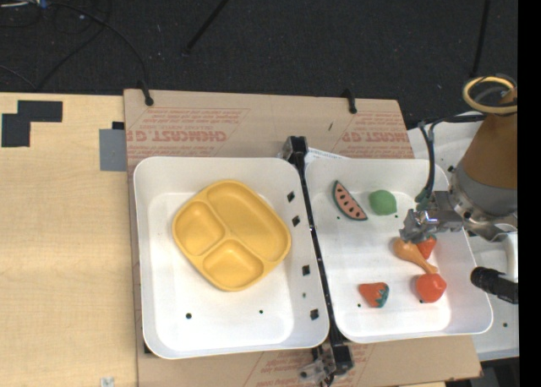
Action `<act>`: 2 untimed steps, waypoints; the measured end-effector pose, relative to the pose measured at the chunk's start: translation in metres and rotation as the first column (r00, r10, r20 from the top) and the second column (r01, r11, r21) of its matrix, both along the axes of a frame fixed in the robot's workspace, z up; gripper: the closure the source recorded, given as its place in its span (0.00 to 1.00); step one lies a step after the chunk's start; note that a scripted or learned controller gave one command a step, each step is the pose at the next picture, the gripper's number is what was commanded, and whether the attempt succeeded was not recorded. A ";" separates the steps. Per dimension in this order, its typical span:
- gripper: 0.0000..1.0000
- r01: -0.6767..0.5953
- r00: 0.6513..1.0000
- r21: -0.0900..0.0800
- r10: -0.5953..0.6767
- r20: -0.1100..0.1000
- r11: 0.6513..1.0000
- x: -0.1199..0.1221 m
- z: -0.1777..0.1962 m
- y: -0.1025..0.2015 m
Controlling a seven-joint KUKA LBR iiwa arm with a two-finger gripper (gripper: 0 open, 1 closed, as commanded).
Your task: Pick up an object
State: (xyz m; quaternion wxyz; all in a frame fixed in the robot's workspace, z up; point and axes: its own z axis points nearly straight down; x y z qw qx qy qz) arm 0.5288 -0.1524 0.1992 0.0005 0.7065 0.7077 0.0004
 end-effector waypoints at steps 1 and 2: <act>1.00 0.000 1.000 0.000 0.000 -0.001 1.000 0.000 0.021 -0.001; 1.00 -0.003 1.000 0.002 0.003 -0.004 1.000 0.013 0.015 0.045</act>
